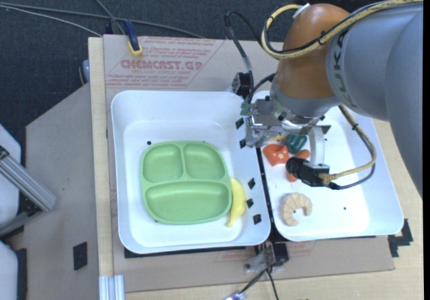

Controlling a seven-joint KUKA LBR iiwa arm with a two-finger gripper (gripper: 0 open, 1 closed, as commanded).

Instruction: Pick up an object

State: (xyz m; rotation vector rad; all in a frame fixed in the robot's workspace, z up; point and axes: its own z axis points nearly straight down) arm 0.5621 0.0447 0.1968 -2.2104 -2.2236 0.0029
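My gripper (279, 135) hangs low over the far left part of the right bin (359, 206), under the orange wrist band. Just below it lie a red-orange toy piece (274, 154) and a teal piece (296, 139), both partly hidden by the gripper body. I cannot see whether the gripper touches either one. A tan croissant-shaped toy (296, 206) lies apart from it, nearer the front of the same bin.
The left bin (127, 112) holds a green divided plate (185, 181) with a yellow banana (236, 202) against the plate's right edge. A black connector with a yellow cable (306, 172) hangs beside the gripper. Printed cardboard (164, 60) lies behind the bins.
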